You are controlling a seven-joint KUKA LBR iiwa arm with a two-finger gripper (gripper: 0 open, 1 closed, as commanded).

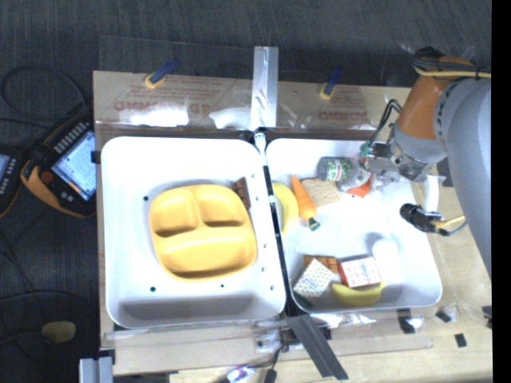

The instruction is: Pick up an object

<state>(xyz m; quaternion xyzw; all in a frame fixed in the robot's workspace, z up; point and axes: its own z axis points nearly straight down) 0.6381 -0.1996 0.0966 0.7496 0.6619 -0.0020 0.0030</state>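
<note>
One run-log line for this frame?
hand: over right bin, upper part | nearest: small can | left bin: yellow tray | grasp: unconfirmed

Both bins are plain white: the left bin [120, 278] and the right bin [415, 282]. In the left one, the divided tray [204, 230] is a warm yellow. In the right, the carrot [303, 199] is orange with a dark green tip, the can [337, 168] is green and silver, and the cracker [322, 191] is speckled tan. The small box [360, 272] is red and white, the banana [357, 294] yellow. The arm [447, 126] is grey with an orange band.
</note>
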